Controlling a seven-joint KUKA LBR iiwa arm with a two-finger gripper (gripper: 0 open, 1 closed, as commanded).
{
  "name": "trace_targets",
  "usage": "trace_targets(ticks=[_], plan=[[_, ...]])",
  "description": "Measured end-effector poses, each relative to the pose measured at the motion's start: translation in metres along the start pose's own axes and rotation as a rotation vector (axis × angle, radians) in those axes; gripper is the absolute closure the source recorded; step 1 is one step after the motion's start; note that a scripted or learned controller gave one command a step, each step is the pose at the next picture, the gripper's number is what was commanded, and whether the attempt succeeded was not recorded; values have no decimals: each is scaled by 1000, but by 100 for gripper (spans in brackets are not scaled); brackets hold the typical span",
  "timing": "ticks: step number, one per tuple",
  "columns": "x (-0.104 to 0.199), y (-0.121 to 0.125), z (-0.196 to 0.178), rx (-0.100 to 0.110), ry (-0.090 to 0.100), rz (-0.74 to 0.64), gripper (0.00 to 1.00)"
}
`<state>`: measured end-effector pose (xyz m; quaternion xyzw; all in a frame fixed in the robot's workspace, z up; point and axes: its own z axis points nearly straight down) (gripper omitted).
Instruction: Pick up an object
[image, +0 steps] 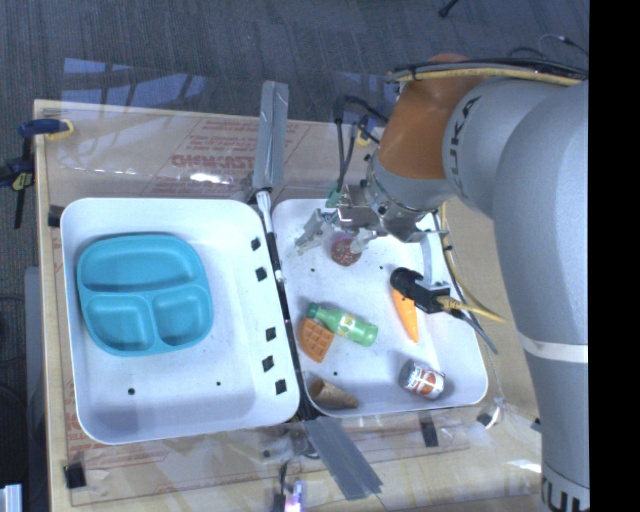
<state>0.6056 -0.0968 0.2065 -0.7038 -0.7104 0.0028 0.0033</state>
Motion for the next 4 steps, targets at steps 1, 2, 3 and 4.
trace_targets(ticks=[1, 2, 3, 4], plan=[[-55, -85, 43, -1, 0, 68, 0], [-27, -66, 118, -3, -2, -24, 0], [-26, -66, 110, 2, -1, -30, 100], [10, -69, -33, -5, -1, -74, 100]])
